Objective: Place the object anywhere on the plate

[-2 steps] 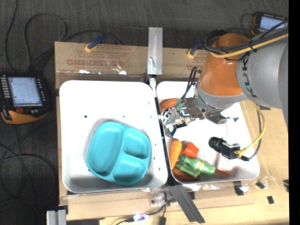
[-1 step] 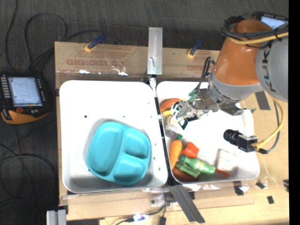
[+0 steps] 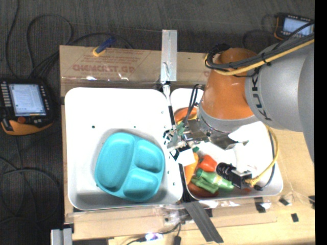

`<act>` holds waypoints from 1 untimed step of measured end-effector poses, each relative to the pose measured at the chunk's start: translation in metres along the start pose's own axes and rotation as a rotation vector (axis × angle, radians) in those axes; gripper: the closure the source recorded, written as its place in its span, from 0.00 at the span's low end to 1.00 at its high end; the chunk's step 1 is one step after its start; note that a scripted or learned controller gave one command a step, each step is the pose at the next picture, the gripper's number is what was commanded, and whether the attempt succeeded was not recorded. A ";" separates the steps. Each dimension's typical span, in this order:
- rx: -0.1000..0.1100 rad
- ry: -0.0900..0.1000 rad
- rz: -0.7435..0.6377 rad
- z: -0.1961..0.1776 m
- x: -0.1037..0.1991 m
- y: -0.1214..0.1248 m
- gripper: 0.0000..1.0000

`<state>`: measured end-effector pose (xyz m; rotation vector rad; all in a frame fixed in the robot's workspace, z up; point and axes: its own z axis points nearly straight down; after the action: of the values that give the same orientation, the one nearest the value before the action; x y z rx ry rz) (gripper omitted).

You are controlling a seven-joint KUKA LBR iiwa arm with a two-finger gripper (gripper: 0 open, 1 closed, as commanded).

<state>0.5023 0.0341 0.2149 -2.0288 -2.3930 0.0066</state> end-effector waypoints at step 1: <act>-0.001 0.000 0.001 0.000 0.000 0.000 0.00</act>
<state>0.5026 0.0337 0.2152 -2.0303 -2.3926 0.0057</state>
